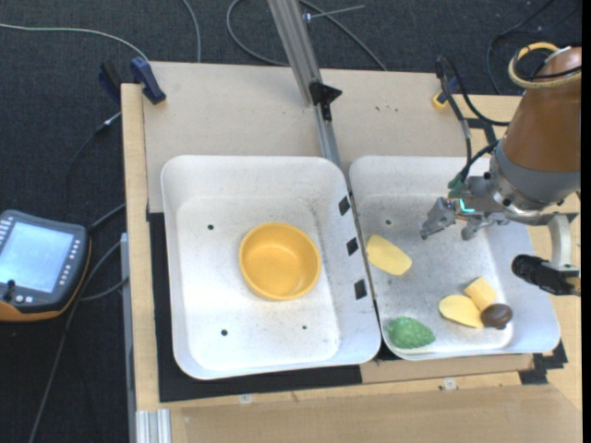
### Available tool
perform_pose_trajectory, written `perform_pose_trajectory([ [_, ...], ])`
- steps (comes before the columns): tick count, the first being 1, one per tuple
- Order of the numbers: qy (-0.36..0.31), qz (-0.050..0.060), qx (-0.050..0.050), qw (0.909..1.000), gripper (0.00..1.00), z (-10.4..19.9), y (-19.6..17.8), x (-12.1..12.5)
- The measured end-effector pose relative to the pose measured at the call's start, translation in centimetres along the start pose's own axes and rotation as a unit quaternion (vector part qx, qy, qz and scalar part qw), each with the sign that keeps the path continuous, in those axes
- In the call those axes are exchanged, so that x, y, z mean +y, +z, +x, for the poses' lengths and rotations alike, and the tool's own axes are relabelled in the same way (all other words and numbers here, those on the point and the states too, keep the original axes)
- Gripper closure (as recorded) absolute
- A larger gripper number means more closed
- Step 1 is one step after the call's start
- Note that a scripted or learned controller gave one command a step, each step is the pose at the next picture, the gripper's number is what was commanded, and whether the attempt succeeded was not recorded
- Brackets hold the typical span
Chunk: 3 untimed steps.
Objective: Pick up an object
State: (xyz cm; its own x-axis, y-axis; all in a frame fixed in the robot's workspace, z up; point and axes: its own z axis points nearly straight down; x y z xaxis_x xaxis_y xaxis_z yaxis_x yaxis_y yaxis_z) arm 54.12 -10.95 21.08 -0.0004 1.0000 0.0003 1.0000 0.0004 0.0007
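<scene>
The right bin (517, 340) has open floor across its middle and far end, under the gripper (455, 221). Its near end is crowded: a green lump (409, 331) by the rim, 2 yellow pieces (469, 303) and a brown ball (497, 316) touching. Another yellow piece (389, 255) lies near the dividing wall. In the left bin (185, 247), 1 yellow bowl (280, 260) sits mid-floor, with room all round.

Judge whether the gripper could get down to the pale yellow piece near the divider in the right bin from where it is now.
Probably yes: the gripper hovers open over the right bin, and the pale yellow piece lies alone with bare floor around it.
</scene>
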Motion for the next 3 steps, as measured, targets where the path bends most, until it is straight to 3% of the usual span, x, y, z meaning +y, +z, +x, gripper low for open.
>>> perform_pose_trajectory([
  [1,0.0,0.0,0.0,1.0,0.0,0.0,0.0,0.0],
  [3,0.0,0.003,0.0,1.0,0.0,0.5,10.7,-0.9],
])
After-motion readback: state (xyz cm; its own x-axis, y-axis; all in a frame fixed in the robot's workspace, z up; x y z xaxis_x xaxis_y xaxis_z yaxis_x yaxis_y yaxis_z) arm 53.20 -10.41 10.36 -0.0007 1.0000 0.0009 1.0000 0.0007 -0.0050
